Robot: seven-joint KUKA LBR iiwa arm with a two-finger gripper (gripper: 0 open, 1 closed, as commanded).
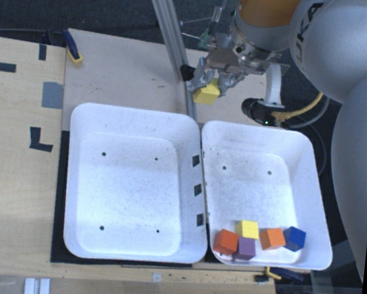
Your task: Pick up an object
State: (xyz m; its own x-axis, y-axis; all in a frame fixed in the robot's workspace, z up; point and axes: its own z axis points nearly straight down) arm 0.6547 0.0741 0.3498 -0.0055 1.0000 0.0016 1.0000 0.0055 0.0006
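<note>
My gripper hangs high above the bench, over the back edge where the two bins meet. It is shut on a yellow block, which sits between the fingertips. In the right bin, several small blocks cluster at the front: an orange-red one, a yellow one, a purple one, an orange one and a blue one.
The left bin lies beside the right one. A slanted metal pole rises just left of the gripper. Cables and a black fitting sit behind the right bin. Tape marks dot the bench at left.
</note>
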